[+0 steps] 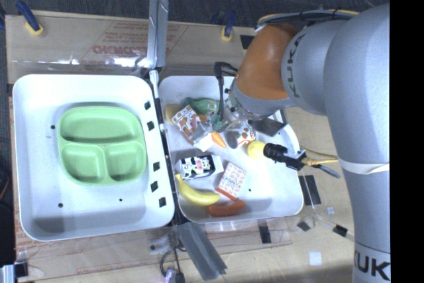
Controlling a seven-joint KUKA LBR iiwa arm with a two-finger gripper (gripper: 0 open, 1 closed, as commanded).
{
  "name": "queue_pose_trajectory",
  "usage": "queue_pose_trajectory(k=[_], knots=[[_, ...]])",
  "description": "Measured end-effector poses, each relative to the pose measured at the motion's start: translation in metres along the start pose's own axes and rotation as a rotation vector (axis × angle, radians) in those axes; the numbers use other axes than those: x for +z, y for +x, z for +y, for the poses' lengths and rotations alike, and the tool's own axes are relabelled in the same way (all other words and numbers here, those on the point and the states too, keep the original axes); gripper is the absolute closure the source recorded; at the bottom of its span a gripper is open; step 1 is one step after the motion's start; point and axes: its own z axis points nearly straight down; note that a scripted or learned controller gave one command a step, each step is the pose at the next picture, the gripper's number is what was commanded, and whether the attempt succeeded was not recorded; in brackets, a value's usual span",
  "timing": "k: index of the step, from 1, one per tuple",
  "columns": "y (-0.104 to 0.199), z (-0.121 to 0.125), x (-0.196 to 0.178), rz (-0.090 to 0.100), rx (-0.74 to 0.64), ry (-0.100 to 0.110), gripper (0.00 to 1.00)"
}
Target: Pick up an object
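Green plastic makes the tray (103,144) with 3 dips, sitting in the left bin (40,209). The right bin (288,195) holds the toys. A banana (196,194) lies at 6 o'clock there, touching a red sausage (225,209). A cow-print box (198,166) and a small card (231,181) sit just above them. The gripper (228,126) is low at 12 o'clock, among a snack packet (186,121) and a yellow ball (256,148). I cannot tell its grip.

The grey arm (358,109) comes in from the right, bent over, its orange band (265,66) just above the wrist. Below the band the pincer (228,124) points down, low.
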Motion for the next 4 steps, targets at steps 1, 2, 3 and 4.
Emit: queue_pose_trajectory(k=[1, 2, 3, 4], knots=[[0.042, 0.017, -0.136, -0.001, 0.048, -0.001, 1.0], [0.042, 0.017, -0.135, -0.001, 0.049, -0.001, 0.0], [0.015, 0.01, -0.065, 0.001, 0.032, 0.003, 0.0], [-0.015, 0.024, 0.012, -0.009, 0.027, -0.019, 0.0]])
